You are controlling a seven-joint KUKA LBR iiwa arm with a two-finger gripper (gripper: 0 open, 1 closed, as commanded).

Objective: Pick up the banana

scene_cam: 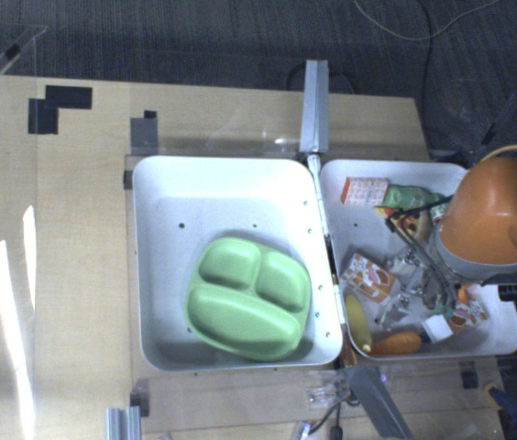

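Note:
The banana, small and yellow-green, lies along the left wall of the right bin, near its front corner. My gripper reaches down into that bin among the cluttered items, a little to the right of the banana and apart from it. The arm's orange band covers the bin's right part and hides what lies under it.
An orange carrot-like item lies at the right bin's front, beside the banana. Snack packets and a white-orange box lie nearby. The left bin holds a green compartment plate.

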